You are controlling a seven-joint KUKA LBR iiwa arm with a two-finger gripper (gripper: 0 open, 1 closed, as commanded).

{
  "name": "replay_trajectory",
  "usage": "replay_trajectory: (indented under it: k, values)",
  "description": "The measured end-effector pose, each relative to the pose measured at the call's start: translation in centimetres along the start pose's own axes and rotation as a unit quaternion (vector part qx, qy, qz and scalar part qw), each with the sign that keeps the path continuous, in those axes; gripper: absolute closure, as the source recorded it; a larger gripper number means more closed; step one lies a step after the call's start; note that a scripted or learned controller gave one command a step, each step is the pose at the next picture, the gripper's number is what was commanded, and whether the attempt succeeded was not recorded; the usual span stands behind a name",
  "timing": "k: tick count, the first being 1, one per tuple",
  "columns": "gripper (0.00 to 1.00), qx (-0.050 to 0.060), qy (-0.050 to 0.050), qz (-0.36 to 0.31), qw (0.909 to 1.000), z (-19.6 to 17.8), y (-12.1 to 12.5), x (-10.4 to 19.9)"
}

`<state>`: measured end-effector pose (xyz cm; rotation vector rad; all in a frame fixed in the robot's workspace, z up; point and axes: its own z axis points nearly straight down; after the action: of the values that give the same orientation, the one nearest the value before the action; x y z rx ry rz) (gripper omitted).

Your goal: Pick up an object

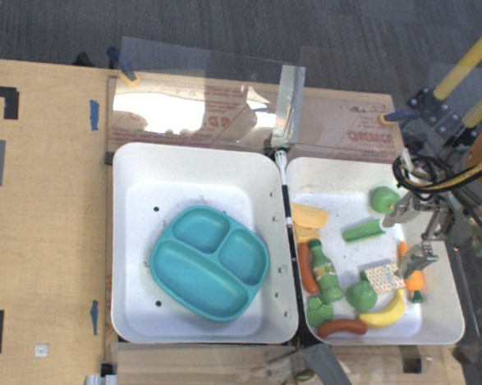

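Observation:
The right bin (442, 325) holds several toy foods: a green ball (383, 198), a green pod (362, 231), a yellow wedge (307, 217), a green bottle (323, 271), a banana (385, 311), a red sausage (340, 326), a checkered packet (382, 277) and a small orange piece (416, 280). My gripper (411, 234) hangs over the right side of this bin, just right of the green pod and above the checkered packet. Its two fingers stand apart, open, and I see nothing held between them.
The left bin (135, 180) holds a teal divided plate (210, 262). A clear plastic sheet and a metal post (287, 108) stand behind the bins. The arm's cables and grey body crowd the right bin's far right edge.

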<state>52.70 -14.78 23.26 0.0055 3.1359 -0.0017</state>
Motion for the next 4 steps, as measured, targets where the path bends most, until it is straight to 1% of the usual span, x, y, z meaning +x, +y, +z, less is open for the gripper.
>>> replay_trajectory:
  k: [1, 2, 3, 4]
  values:
    - [0.00, 0.000, -0.001, -0.044, 0.9990, 13.4, -4.1, -6.4]
    - [0.00, 0.001, -0.002, -0.048, 0.9988, 14.5, -7.3, -3.0]
    - [1.00, 0.003, -0.009, -0.050, 0.9987, 13.0, -7.1, -3.5]
    - [0.00, 0.003, -0.008, -0.050, 0.9987, 13.2, -7.1, -3.5]
